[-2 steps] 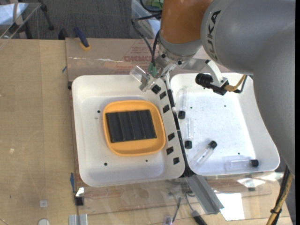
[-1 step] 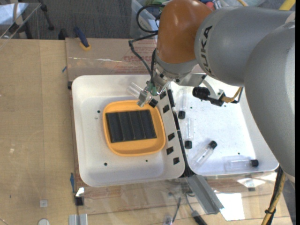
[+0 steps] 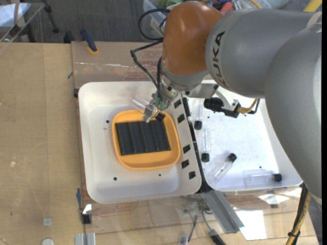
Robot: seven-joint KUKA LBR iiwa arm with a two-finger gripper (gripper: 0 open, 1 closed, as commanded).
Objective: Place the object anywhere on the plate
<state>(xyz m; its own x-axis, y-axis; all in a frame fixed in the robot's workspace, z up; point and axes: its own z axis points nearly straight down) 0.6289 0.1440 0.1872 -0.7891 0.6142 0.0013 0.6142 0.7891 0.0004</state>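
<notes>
The grey arm (image 3: 255, 40) reaches over the two white bins (image 3: 97, 137). In the left bin lies an orange plate (image 3: 173, 154) with a dark ribbed centre. The gripper (image 3: 152, 113) hangs over its far rim — what it pinches, if anything, I cannot tell. Clear vials (image 3: 224, 166) — small, black-capped — lie in the right bin.

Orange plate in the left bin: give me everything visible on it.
The orange plate is a squarish dish with rounded corners and a raised rim, plastic by its look. A dark ribbed rectangular insert fills its floor. It lies flat, slightly rotated, in the middle of the left white bin. The gripper sits over its upper rim; contact cannot be judged.
</notes>
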